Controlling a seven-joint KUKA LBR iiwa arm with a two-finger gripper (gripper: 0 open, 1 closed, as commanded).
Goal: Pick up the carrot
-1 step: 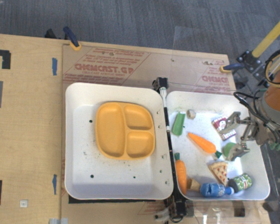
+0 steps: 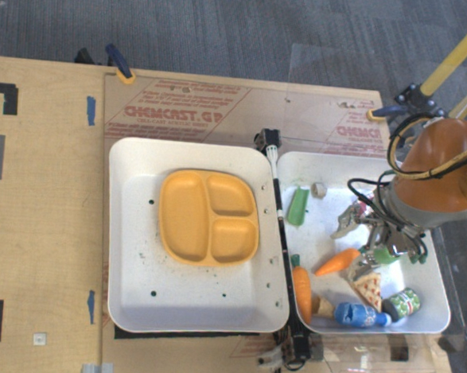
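An orange carrot [image 2: 336, 263] lies slanted in the middle of the right bin [image 2: 440, 316]. Its thick end points up and to the right, toward my gripper [image 2: 375, 241]. The gripper hangs low over the bin just right of that end, very close to it or touching it. The wrist and its cables hide the contact. A second, longer orange carrot-like piece [image 2: 302, 293] with a green tip lies along the bin's left wall.
Beside the gripper are a pizza slice [image 2: 370, 289], a blue bottle [image 2: 359, 314], a green can [image 2: 405, 303], a green block [image 2: 297, 206] and a small grey piece [image 2: 318, 190]. The left bin [image 2: 126, 238] holds a yellow divided plate [image 2: 209, 217].
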